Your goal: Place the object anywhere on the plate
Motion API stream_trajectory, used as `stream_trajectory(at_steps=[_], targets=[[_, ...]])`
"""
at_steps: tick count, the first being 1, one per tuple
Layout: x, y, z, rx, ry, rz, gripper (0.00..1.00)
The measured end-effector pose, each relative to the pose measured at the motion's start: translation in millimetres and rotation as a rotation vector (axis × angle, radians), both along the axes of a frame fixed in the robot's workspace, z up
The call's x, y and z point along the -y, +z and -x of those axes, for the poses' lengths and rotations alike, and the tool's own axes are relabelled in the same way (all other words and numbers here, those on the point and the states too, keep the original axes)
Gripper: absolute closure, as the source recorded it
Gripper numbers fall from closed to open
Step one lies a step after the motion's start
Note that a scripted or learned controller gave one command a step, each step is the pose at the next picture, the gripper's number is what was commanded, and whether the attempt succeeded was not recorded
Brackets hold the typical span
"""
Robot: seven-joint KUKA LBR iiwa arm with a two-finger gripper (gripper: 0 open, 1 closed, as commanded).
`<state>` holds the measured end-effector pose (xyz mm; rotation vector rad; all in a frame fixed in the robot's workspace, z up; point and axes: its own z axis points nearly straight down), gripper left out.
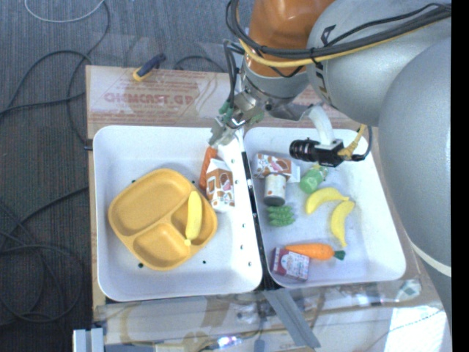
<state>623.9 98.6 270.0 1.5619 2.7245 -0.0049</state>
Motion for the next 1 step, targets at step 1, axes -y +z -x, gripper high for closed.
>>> stream_trajectory(at_steps=[1], targets=[[-37.4,-15.9,-23.6,0.001,0.255,0.000,1.00]])
